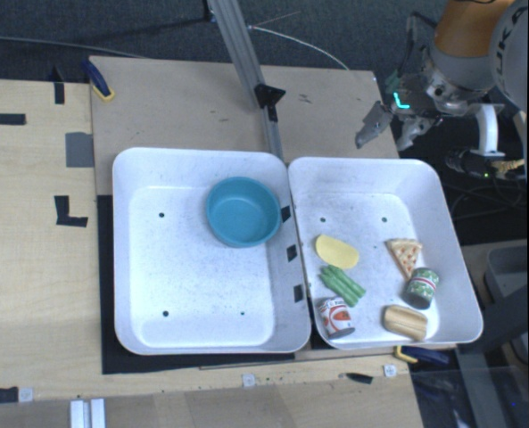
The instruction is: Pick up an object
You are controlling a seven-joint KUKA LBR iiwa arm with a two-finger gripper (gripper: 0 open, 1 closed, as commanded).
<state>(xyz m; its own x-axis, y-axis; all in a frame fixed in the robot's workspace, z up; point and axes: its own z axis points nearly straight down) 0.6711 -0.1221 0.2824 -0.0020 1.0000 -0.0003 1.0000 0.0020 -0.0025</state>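
White right bin (429, 181) holds striped red can (336, 317)

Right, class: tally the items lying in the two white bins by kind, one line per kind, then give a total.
Bowls: 1, the blue bowl
Cans: 2, the red-label can and the green-label can
Toy foods: 4, the yellow piece, green beans, pizza slice, bread roll
Total: 7
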